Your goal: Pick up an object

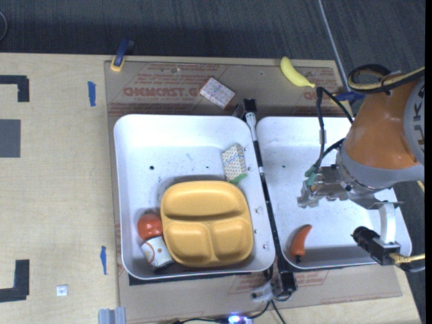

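Note:
My gripper (312,196) hangs over the middle of the right bin (290,144), pointing left from the orange-banded wrist. An orange-red pepper (301,240) lies on the bin floor near the front rim, below and slightly left of the gripper and apart from it. I see nothing between the gripper's tips. In the left bin (135,147) a yellow divided tray (206,221) rests upside down at the front. A red and white toy (152,238) lies against its left side. Behind the tray a small patterned box (233,160) stands near the right wall.
Behind the bins, on the cardboard, lie a yellow banana (295,73) and a patterned card (216,92). A blue and yellow clamp (121,52) sits at the cardboard's back left corner. The back half of the left bin is bare white floor.

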{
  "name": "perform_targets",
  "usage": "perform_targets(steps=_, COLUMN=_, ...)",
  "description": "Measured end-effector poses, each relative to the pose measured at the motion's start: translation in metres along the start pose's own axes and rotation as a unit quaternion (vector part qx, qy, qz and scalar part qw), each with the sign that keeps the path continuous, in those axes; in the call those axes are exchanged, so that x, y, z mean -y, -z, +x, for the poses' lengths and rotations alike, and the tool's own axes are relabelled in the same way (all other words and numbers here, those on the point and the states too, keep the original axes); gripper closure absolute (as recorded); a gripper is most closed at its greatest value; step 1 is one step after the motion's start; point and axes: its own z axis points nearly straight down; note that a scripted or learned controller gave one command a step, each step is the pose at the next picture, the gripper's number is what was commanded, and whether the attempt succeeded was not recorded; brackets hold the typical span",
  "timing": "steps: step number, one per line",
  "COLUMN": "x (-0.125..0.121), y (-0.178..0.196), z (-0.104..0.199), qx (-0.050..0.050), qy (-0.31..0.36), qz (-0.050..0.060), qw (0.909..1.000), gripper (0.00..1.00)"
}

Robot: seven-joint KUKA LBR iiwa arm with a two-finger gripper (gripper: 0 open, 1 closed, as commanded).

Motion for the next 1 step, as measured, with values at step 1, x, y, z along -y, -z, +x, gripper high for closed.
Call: perform_targets(steps=1, x=0.0005, y=-0.0025, z=0.0004, qx=0.000, qy=0.000, qz=0.001, qw=1.0000, gripper=1.00)
